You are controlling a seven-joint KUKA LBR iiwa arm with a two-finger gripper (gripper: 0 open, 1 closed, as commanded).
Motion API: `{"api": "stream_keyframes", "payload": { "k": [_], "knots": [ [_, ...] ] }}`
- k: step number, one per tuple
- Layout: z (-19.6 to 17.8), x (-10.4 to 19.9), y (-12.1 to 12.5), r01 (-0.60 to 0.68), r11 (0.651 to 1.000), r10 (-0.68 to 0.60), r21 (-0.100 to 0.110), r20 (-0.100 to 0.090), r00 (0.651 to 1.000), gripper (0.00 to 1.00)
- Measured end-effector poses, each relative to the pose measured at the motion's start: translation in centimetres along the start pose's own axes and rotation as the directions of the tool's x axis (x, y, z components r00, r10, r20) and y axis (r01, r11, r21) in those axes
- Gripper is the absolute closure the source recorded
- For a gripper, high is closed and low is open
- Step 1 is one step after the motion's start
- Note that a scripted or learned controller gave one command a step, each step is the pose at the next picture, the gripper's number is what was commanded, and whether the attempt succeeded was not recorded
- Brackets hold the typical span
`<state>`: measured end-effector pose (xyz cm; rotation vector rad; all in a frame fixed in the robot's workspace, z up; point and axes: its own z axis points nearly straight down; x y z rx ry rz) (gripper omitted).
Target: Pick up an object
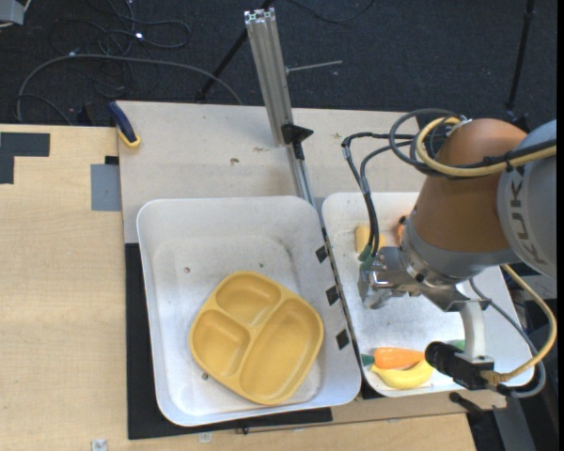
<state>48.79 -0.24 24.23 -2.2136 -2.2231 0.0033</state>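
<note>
At the lower right of the frame, a banana (406,376) and an orange carrot-like piece (396,356) lie touching in the right bin (343,216), both smooth, probably plastic. Left of them, the left bin (160,224) carries a yellow divided tray (256,334), matte and rounded. Higher up, the gripper (381,285) hangs low inside the right bin, and whether it is wide or narrow cannot be told. Nothing appears lifted, so the pick is judged not yet done.
</note>
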Motion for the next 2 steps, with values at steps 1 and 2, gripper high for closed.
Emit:
{"api": "stream_keyframes", "payload": {
  "k": [1,2],
  "knots": [
    [1.7,5.5,-0.3,0.000,1.000,0.000,0.002,0.000,1.000,1.00],
    [2.4,11.0,0.7,0.001,1.000,-0.001,0.000,0.001,1.000,1.00]
  ]
}}
